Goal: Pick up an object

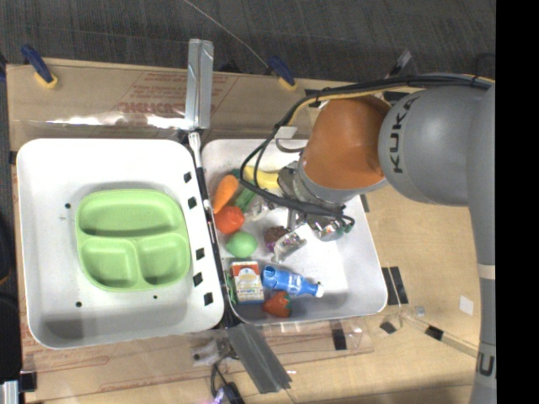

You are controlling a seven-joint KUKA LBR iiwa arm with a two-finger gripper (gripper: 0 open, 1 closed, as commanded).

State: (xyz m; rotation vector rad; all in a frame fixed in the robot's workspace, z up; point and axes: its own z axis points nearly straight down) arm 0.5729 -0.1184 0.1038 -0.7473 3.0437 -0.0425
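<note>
Your gripper (pixel 290 241) hangs low in the right bin (pixel 362 263), near its middle, under the orange band (pixel 344 141) of the arm; you cannot tell from this view how its fingers stand, and nothing shows clearly between them. The objects lie mostly to its 9 and 6 o'clock. A green ball (pixel 242 244) sits just beside the gripper at 9 o'clock, with a red-orange piece (pixel 229 219) above it and a carrot (pixel 224 192) beyond that at about 10 o'clock, along the bin's left wall. At about 6 o'clock a blue bottle (pixel 290 282) lies on its side, near the gripper but apart from it, with a small carton (pixel 246 281) touching its left end and a red piece (pixel 278 305) just below. A yellow thing (pixel 268 178) shows at 12 o'clock, partly under the arm. The left bin (pixel 50 225) holds a green tray (pixel 132 238).
</note>
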